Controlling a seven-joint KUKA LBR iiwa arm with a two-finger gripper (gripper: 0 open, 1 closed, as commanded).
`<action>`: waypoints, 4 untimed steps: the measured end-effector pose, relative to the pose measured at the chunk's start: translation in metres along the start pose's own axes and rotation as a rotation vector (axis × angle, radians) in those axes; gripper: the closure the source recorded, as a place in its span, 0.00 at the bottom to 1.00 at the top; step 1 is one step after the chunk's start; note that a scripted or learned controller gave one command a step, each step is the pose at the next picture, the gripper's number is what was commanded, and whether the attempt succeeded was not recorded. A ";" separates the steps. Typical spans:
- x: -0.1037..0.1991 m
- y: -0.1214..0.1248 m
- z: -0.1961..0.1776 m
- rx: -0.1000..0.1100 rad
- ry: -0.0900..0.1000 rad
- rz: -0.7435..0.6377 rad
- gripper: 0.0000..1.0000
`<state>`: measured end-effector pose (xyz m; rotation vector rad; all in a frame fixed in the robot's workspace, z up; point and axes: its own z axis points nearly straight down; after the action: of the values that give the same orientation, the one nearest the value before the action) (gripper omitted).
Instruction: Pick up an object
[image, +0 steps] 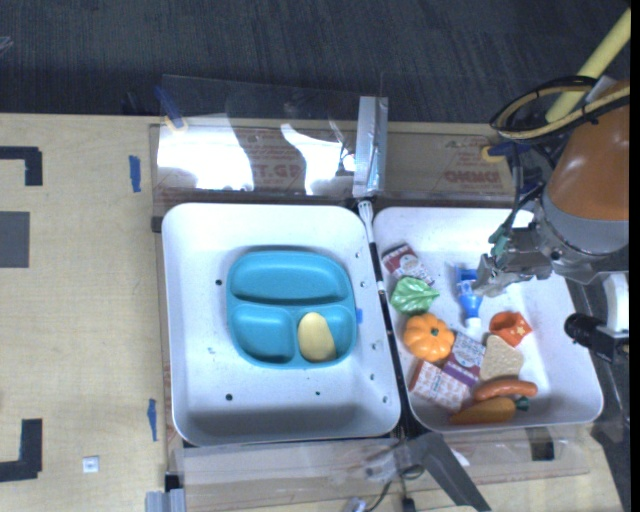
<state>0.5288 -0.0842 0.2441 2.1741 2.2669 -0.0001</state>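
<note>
Metal gripper (497, 268), finger state unclear, hangs just above a blue-and-white bottle (468, 296). Below it: ribbed orange pumpkin (430, 338); leftward, crinkled green lettuce (413, 295).

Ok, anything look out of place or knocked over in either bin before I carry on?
Nothing looks spilled or damaged. The yellow egg-shaped item sits inside the blue tray in the left bin. The right bin holds a loose heap of toy food, including the orange pumpkin, all within its rim. The end effector hovers above that heap.
</note>
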 end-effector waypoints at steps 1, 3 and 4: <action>0.009 -0.002 0.065 0.013 0.002 0.011 1.00; -0.025 -0.010 0.152 0.005 0.001 0.064 0.00; -0.037 0.063 0.158 -0.004 -0.001 0.067 0.00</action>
<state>0.5935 -0.1186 0.0863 2.2456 2.1907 0.0030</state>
